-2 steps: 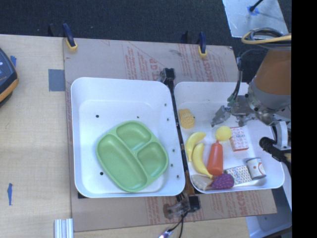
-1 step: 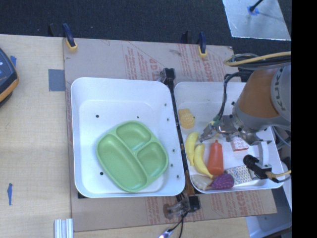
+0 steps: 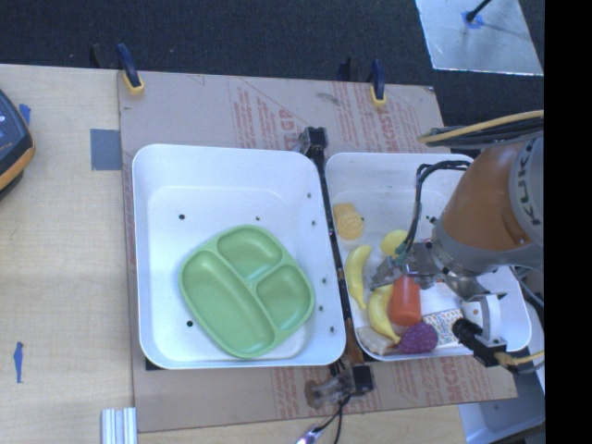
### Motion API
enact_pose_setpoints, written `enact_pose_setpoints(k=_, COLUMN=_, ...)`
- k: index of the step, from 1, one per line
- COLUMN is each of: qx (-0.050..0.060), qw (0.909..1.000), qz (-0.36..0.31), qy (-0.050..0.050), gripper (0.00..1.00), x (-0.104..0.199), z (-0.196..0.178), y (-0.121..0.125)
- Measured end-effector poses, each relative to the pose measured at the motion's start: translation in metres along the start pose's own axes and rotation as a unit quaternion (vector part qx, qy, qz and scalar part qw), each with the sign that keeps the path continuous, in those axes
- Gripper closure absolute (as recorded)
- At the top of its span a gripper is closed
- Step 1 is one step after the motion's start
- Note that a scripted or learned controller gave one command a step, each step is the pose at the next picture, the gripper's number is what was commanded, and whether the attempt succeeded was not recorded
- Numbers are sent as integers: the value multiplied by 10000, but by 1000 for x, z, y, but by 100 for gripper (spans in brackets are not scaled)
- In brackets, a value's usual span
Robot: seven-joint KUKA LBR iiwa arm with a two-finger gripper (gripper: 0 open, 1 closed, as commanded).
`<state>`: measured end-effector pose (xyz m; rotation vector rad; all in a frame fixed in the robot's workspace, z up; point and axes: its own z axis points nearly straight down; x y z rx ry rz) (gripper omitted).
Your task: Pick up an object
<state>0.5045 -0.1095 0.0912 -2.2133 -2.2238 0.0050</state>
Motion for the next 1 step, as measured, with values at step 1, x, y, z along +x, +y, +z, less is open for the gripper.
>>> enact_pose_setpoints(k=1, qx=5, qw=10000, qz=-14, qy=-4, gripper=100, x=-1, z=-10, y=0)
